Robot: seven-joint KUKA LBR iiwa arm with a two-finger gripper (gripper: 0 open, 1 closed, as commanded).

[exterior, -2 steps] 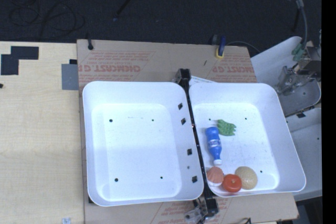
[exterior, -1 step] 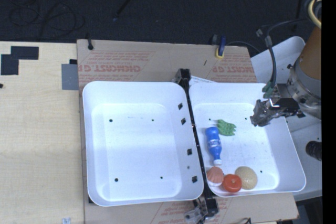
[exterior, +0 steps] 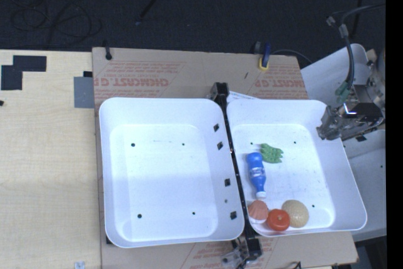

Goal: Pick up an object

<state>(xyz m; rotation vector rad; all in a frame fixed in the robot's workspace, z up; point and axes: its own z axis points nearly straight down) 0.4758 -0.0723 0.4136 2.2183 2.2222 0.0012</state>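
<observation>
Pincer (exterior: 329,129): grey metal with dark fittings, mounted below a black block. Wrist housing (exterior: 360,66): pale grey-white, rounded. Cable (exterior: 348,25): thin, dark, looping from the wrist housing.

The tool (exterior: 329,128) sits far over at the right of the view, low and tilted, its dark metal tip angled down and toward the left. Behind it the wrist block bulks up, pale and grey, with cables looping high above it. Whether its tip is parted or closed cannot be made out from here.
</observation>
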